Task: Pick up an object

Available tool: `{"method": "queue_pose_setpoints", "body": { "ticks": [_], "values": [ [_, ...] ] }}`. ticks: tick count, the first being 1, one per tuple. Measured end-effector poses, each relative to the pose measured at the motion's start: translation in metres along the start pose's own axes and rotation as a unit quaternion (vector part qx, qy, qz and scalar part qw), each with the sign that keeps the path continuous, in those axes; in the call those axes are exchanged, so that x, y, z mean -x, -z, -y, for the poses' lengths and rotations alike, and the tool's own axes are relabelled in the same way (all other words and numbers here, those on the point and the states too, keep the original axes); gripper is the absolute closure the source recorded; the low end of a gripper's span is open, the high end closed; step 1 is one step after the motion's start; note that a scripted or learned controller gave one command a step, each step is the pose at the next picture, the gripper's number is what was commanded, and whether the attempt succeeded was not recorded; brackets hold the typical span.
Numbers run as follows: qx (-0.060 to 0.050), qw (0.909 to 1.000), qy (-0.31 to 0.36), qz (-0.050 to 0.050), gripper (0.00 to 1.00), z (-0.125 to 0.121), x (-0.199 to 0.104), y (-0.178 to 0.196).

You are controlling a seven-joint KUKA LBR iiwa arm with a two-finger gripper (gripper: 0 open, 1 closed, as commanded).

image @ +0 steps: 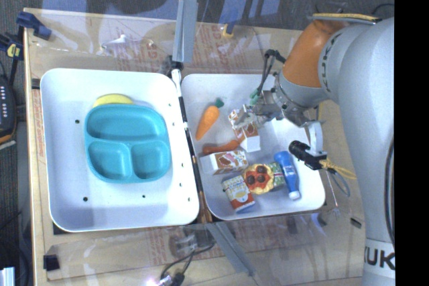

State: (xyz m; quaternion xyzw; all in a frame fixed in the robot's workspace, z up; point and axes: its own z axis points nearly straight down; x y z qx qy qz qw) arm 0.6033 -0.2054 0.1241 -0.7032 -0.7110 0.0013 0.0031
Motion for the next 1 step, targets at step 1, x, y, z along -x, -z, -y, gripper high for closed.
{"method": "queue_pose_setpoints", "body": {
  "ticks": [1],
  "values": [
    [0.002,0.9906,-0.137,0.001,1.0,0.0108,-0.0184,0.1258]
  ]
}}
